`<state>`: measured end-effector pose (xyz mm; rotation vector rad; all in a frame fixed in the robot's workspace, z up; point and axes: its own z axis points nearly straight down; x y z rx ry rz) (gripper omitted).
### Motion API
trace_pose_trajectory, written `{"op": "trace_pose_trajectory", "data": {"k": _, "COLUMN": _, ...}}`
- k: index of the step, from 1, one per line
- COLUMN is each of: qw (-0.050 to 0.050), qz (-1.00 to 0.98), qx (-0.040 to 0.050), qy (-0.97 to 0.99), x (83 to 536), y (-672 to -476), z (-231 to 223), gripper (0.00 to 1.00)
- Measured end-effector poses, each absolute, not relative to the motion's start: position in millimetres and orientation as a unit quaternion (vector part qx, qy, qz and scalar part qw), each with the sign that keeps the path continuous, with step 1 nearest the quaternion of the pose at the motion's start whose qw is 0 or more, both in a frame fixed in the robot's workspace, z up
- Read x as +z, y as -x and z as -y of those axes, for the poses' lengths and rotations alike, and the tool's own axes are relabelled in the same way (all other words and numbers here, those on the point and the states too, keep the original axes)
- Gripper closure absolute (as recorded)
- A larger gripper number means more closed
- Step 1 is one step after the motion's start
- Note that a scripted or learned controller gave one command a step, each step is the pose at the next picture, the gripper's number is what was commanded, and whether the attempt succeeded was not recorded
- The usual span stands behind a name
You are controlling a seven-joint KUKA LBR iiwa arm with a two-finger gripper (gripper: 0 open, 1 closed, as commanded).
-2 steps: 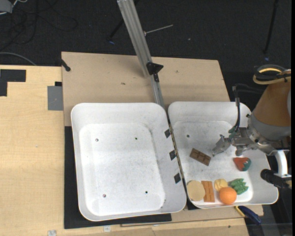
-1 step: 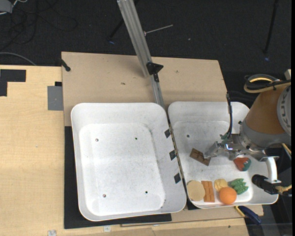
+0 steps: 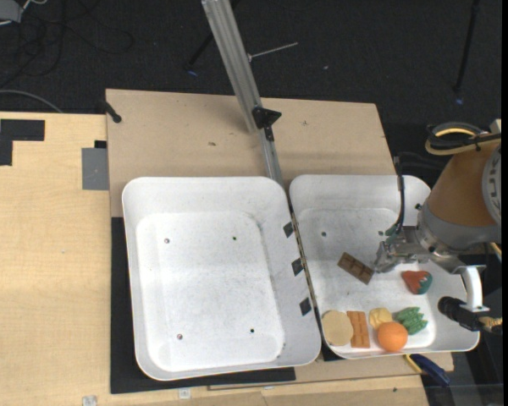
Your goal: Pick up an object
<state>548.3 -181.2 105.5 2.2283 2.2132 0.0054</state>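
Orange ball (image 3: 392,337) lies below claw (image 3: 388,252).

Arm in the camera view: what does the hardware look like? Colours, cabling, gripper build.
The arm has a rounded orange band over a grey wrist section. A yellow-and-black cable loop sits behind it. The gripper is small, grey metal, with a thin dark cable running up from it. A white-and-black fitting hangs below the wrist.

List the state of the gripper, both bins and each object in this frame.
gripper: low in the right bin, beside the brown block, fingers unclear
brown block: flat, loose
left bin: nothing inside
right bin: holds all objects
orange ball: at near rim
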Motion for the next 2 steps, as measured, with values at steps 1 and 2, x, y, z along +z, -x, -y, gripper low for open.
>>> {"op": "trace_pose_trajectory", "data": {"k": 1, "qw": 0.001, "qz": -0.704, "qx": 0.0004, "qy": -0.710, "x": 162.8, "y": -545.9, "z": 191.5, "gripper": 1.00}}
{"op": "trace_pose_trajectory", "data": {"k": 2, "qw": 0.002, "qz": -0.708, "qx": 0.0009, "qy": -0.707, "x": 222.5, "y": -542.4, "z": 186.1, "gripper": 1.00}}
